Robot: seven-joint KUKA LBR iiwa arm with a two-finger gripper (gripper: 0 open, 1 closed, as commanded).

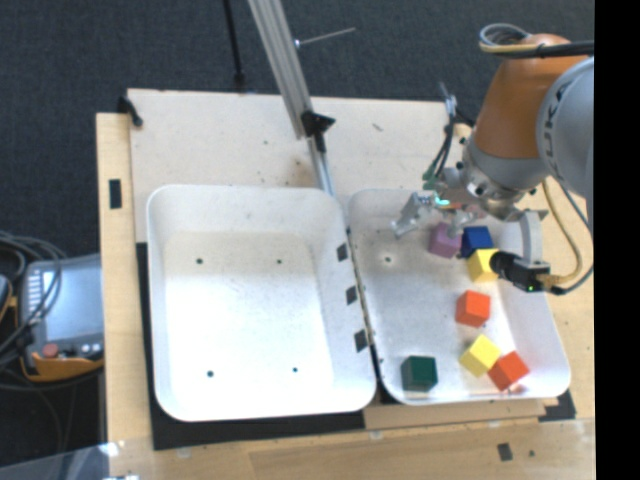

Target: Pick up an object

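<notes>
Purple, blue and yellow blocks crowd together near the far edge of the right bin (390, 268), just under the gripper (418, 211), which hangs above that bin's far end; you cannot tell whether it is spread or pressed together. The purple block (444, 240) sits nearest it, touching the blue block (477, 238). Judge that crowding a risk: come down square on one block, or choose the lone green block (419, 372) by the near edge instead.
</notes>
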